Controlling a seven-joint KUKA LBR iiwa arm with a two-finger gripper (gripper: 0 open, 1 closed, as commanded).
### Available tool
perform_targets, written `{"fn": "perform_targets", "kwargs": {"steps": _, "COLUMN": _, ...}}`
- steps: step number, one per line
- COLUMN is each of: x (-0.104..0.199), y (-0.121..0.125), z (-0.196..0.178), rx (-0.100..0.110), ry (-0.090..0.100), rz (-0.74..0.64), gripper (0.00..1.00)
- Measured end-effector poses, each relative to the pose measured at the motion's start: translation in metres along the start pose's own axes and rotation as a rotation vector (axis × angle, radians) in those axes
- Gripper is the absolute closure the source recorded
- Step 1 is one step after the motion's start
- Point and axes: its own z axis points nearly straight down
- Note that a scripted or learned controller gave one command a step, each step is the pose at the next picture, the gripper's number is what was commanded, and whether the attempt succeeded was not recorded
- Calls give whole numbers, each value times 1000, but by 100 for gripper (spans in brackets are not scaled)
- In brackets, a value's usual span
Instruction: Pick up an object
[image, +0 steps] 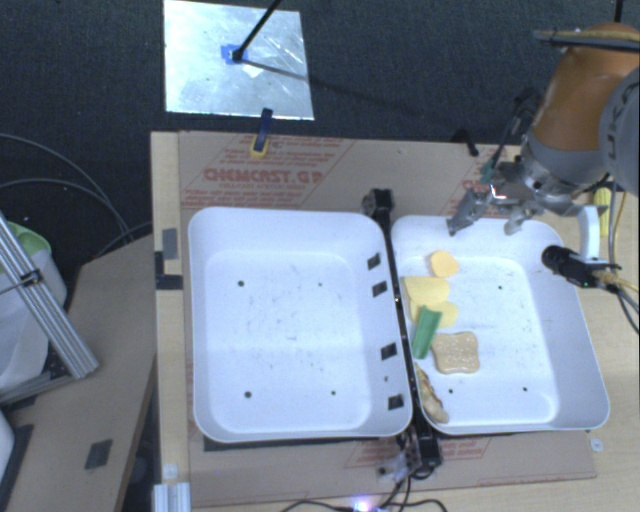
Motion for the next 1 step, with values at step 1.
{"fn": "perform_targets", "kwargs": {"steps": 1, "x": 13, "y": -62, "z": 108, "rx": 14, "ry": 3, "rz": 2, "gripper": 0}}
